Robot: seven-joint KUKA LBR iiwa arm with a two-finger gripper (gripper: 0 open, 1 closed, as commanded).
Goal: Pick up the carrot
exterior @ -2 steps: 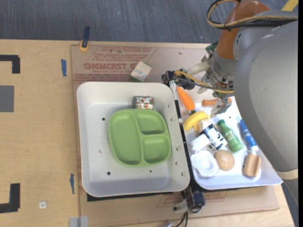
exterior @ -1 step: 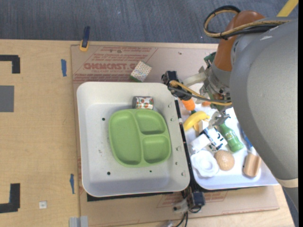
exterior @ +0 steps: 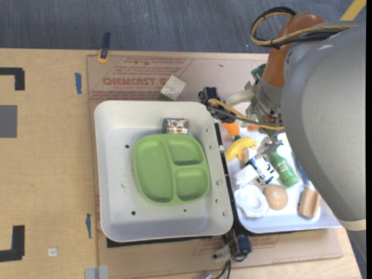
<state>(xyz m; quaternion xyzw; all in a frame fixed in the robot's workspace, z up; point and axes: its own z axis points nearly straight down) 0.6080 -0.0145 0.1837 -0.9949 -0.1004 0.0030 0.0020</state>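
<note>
Grey arm [exterior: 325,115]: the bulkiest thing in view, it reaches in from the right and leans over the right bin, covering much of that bin's far side, which suggests the work is aimed there.
White bins: 2 sit side by side on the bench; the left bin [exterior: 110,156] holds the tray, the right bin [exterior: 290,222] is crowded with food items.
Green tray [exterior: 171,167]: a 3-compartment plate lying flat in the middle of the left bin, nothing resting in it.
Gripper [exterior: 261,133]: low over the far part of the right bin, near the items; its state cannot be told, since wrist and cables hide it.
Green bottle [exterior: 283,166]: lies in the right bin just by the gripper.
Banana [exterior: 239,148]: yellow, near the bin's left wall.
Carrot [exterior: 231,128]: judged to be the small orange piece at the right bin's far left corner, just above the banana and partly tucked under cables, so a clean approach looks awkward.
Small box [exterior: 176,126]: patterned, at the left bin's far wall, touching the tray's edge.
</note>
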